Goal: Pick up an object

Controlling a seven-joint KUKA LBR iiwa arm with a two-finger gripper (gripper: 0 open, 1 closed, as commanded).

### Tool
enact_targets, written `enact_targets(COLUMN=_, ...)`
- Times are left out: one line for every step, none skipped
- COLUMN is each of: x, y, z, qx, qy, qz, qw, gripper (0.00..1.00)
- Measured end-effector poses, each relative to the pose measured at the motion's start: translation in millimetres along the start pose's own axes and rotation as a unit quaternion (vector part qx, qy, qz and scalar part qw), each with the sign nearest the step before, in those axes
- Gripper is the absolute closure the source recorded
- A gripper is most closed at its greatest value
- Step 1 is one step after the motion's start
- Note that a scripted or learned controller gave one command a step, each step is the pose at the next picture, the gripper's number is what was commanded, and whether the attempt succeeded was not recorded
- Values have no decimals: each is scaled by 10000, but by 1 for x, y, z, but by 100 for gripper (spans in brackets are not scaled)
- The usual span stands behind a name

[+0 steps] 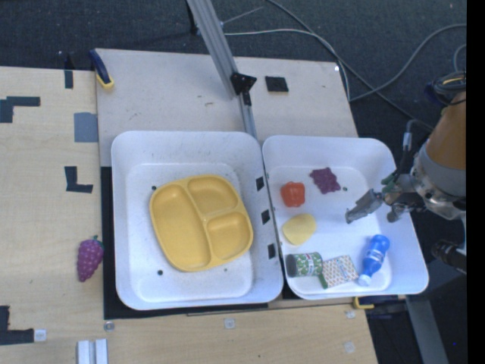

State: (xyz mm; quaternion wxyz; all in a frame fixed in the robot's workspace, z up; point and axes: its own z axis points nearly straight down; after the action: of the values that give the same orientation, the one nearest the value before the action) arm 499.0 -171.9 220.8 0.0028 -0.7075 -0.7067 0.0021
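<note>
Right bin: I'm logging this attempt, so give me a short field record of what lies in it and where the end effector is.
right bin: white, shallow
contents: purple piece, red-orange item, yellow item, green can, patterned packet, blue bottle
end effector: above the bin's right half, nothing seen between its fingers
left bin: holds a yellow divided tray

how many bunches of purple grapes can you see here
2. One grape bunch lies in the right bin, near its far side, beside the red item. The other grape bunch lies outside the bins, on the bench left of the left bin.
</note>
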Motion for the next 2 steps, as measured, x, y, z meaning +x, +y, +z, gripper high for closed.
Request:
enact_targets(x=6, y=-5, z=62, qx=3, qy=4, qz=-6, qw=10000, gripper=0)
enact_targets(x=8, y=-6, z=127, qx=-2, qy=2, qz=-7, qw=10000, gripper=0)
